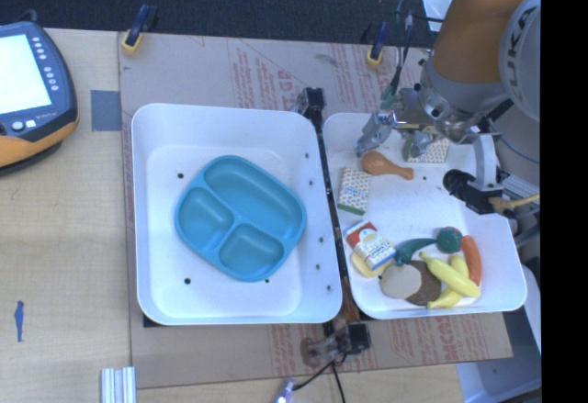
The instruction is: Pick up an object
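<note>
My gripper (393, 140) hangs over the far end of the right bin (514, 286), its two fingers (372, 133) spread apart with nothing between them, so it is open. Just below the fingertips a tan toy drumstick (387, 166) lies on the bin floor. A small green-patterned box (354, 190) rests left of it, near the bin's left wall. A second patterned box (435, 151) is partly hidden behind the gripper. Along the near edge lies a cluster: a red and white carton (372, 248), a broccoli (448, 239), a carrot (471, 258), yellow bananas (450, 275) and a tan disc (400, 282).
The left bin (147, 208) holds a blue divided plate (241, 218). A control pendant (28, 89) lies on the bench at far left. Clamps (136, 29) sit at the board's far edge. A black fixture (470, 190) overhangs the right bin's right side.
</note>
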